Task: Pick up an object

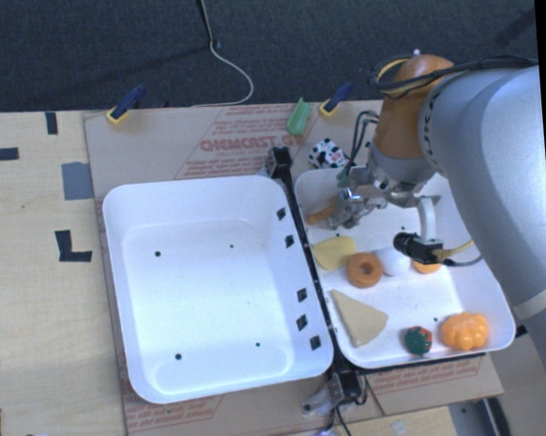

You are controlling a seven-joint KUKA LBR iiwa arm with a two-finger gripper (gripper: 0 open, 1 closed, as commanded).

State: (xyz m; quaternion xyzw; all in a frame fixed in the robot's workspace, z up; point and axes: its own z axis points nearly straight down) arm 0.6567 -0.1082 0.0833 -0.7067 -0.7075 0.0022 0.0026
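My gripper (346,208) reaches down into the upper left part of the right bin (485,285), just beside a small orange piece (317,216) that lies against the bin's left wall. Below it lie a pale yellow piece (333,252) and a brown donut (364,270). A black-and-white spotted toy (324,152) sits at the bin's far edge, behind the gripper. Whether the gripper touches the orange piece is hidden by the gripper body.
Also in the right bin: a beige wedge (361,316), a green-and-red berry (416,340), an orange pumpkin-like toy (464,331), a small white piece (391,265) and an orange piece (428,265) under a black part. The left bin (127,271) adjoins it. The arm covers the right side.
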